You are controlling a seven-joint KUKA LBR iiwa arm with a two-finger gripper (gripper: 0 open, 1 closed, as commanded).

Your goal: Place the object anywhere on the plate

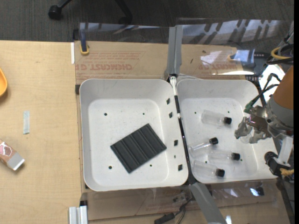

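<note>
A dark ribbed rectangular plate lies at a slant on the floor of the left bin. Several clear vials with black caps are scattered in the right bin: one at the upper middle, one in the centre, one lower right and one near the front wall. My gripper hangs over the right side of the right bin, to the right of the vials and apart from them. Nothing shows in its grasp.
The grey arm with its orange band comes in over the right bin's right wall. A central divider separates the bins. Cardboard lies behind them. A wooden bench with small items extends to the left.
</note>
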